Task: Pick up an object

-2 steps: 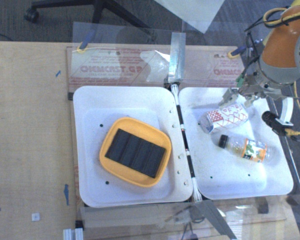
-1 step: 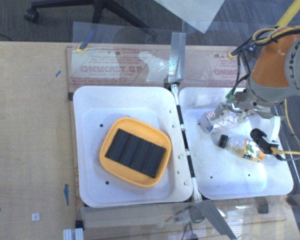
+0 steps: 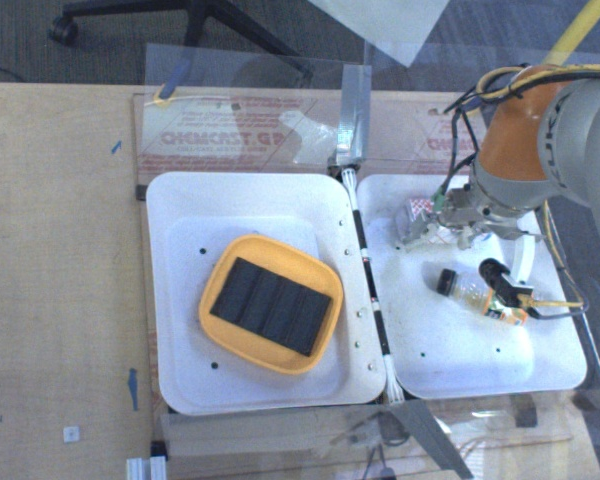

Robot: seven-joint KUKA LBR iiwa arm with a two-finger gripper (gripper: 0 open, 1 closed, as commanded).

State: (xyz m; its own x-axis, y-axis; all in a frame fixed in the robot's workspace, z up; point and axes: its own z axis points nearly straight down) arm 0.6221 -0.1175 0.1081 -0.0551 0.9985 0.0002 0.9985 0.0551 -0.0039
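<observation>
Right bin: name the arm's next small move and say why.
Probably shift the gripper toward the small clear bottle lying in the right bin. The gripper sits near that bin's upper left, beside a small patterned object, with nothing visibly held.

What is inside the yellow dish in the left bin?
The yellow dish holds a dark ridged block that covers most of its floor. Whatever lies beneath that block is hidden.
</observation>
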